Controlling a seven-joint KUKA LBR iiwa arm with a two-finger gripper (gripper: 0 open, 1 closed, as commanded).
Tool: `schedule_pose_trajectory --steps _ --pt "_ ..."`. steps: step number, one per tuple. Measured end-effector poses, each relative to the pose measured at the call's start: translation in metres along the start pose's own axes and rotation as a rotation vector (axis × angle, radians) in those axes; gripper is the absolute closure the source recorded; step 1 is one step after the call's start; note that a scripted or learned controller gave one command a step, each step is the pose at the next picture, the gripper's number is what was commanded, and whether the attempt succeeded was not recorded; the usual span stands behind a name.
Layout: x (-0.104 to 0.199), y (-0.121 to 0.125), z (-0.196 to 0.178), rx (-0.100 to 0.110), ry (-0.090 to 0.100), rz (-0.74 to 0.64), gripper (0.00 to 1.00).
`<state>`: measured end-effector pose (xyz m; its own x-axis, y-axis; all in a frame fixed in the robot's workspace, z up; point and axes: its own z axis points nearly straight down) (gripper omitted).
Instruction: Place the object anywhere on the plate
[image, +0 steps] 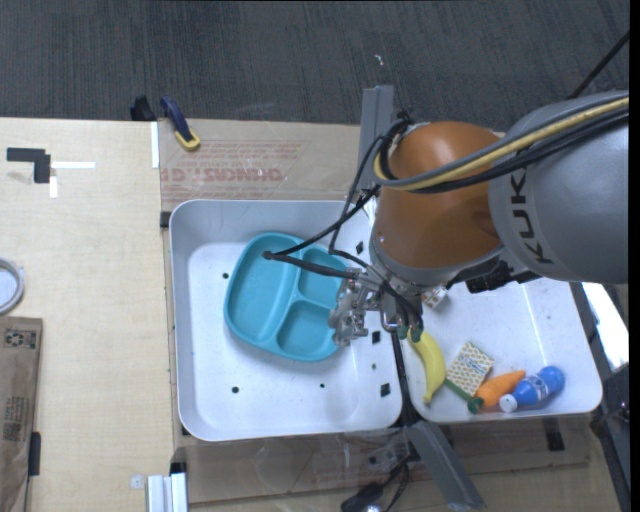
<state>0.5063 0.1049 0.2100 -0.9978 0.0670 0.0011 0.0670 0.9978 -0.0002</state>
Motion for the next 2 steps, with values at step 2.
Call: schedule_pose_trajectory --steps 2 --pt "0.015 0.076 -0.009 0.000 -0.001 0.021 1.00"
